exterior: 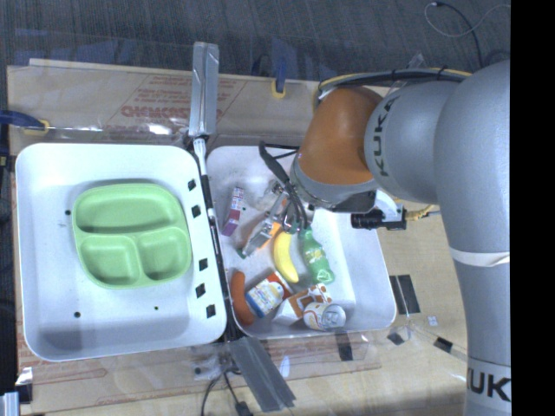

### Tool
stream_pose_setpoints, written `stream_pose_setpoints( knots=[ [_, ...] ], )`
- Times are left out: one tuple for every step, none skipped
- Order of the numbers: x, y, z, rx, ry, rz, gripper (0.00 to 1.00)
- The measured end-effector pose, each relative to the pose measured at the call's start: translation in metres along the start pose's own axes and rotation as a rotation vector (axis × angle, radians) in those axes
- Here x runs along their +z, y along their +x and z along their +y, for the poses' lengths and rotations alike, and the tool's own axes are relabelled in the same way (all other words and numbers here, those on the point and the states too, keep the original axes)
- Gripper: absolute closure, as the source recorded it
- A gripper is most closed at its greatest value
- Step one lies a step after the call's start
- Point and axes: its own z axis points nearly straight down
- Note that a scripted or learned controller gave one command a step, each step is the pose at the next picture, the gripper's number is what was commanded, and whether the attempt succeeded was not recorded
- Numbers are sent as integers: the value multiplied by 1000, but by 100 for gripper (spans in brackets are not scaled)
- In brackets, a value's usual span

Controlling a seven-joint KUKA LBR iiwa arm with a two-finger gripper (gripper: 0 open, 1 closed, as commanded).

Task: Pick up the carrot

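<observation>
In the right bin (368, 258), a long orange-red piece that looks like the carrot (236, 293) lies along the left wall near the front corner. Its lower end is tucked under a blue-and-white packet (264, 297). My gripper (276, 215) is low in the middle of this bin, under the orange wrist band, above and to the right of the carrot and apart from it. A small orange patch (275, 229) shows right at the gripper's tip; I cannot tell what it is. The arm hides the bin's back right part.
Around the gripper lie a banana (285, 256), a green bottle (316, 260), a purple-capped tube (232, 212) and a red-and-white can (323, 312). The left bin (43, 232) holds a green divided tray (133, 232). A metal divider (204, 94) stands between the bins.
</observation>
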Motion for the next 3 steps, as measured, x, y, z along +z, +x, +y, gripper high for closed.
stream_pose_setpoints(
  knots=[
    [-155,-39,-18,12,2,5,0],
    [-129,-7,-17,-64,3,9,0],
    [-25,-12,6,-14,3,10,0]
  ],
)
